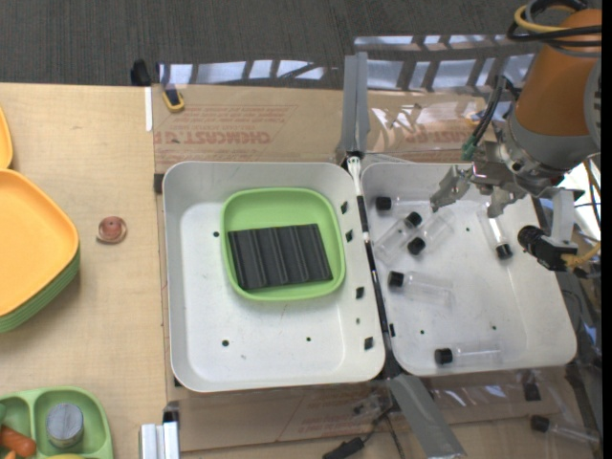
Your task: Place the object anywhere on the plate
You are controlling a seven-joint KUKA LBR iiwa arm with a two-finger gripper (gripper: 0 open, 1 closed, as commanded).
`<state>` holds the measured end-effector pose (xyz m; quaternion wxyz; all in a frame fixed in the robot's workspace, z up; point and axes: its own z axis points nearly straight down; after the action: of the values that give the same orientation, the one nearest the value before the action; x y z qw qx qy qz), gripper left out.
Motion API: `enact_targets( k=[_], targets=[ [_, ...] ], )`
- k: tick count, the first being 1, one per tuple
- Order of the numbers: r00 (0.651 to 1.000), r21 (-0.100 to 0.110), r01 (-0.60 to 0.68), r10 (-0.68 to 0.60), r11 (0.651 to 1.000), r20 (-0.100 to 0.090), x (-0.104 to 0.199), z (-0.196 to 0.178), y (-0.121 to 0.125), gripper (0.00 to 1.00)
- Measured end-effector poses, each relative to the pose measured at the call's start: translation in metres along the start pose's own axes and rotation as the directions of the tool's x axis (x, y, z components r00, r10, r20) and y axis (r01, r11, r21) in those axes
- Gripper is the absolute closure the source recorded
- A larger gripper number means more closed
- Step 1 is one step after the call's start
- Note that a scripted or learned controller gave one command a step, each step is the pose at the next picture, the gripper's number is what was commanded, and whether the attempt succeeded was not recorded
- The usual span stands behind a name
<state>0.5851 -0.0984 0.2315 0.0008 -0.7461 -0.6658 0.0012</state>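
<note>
Over the right bin (564, 338), your tool (475, 191) hangs at the far side with its fingers spread apart and nothing between them. So you look to be at the pick step, nothing grasped yet. The likely objects, clear vials with black caps (416, 245), lie scattered on that bin's floor, while the green plate (280, 204) with a dark ribbed mat (279, 256) sits in the left bin (191, 342). Next move calls for dropping onto one vial, closing on it, then carrying it left across the divider to the plate.
</note>
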Motion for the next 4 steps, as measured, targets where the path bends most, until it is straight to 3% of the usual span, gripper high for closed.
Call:
enact_targets(
  k=[1, 2, 3, 4],
  targets=[
    [0.991, 0.002, -0.135, 0.135, 0.991, 0.001, 0.056, 0.004, -0.011, 0.00],
    [0.983, 0.001, -0.181, 0.181, 0.983, 0.001, 0.096, -0.025, -0.048, 0.00],
    [0.965, 0.002, -0.261, 0.261, 0.965, 0.002, 0.079, 0.003, -0.068, 0.00],
    [0.962, 0.001, -0.272, 0.272, 0.962, 0.001, 0.142, 0.006, -0.083, 0.00]
  ],
)
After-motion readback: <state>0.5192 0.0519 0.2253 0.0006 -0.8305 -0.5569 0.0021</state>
